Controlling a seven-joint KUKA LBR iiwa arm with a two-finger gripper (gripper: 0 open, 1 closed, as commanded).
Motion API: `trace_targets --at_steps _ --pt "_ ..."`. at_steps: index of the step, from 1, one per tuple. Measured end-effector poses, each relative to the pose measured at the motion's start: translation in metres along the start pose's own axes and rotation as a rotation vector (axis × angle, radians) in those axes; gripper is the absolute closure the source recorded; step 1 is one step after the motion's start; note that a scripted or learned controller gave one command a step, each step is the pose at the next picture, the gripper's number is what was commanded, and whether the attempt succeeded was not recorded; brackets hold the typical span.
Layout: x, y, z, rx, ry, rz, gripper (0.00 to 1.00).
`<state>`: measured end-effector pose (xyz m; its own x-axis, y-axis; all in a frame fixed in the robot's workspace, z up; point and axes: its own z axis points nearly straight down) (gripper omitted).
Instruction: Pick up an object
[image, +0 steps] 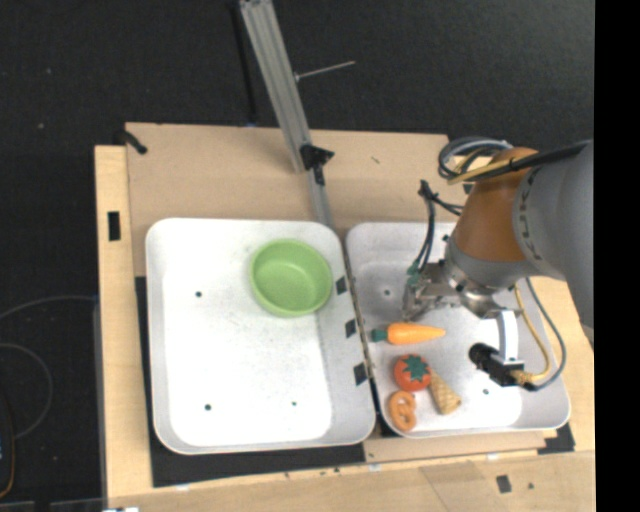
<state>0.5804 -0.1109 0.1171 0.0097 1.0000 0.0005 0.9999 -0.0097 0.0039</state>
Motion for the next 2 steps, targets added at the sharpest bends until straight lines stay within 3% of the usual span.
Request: trace_targets --at_steps 2 --pt "-0.006 0.012 -0.125 -0.006 -0.002 -0.013 1.0"
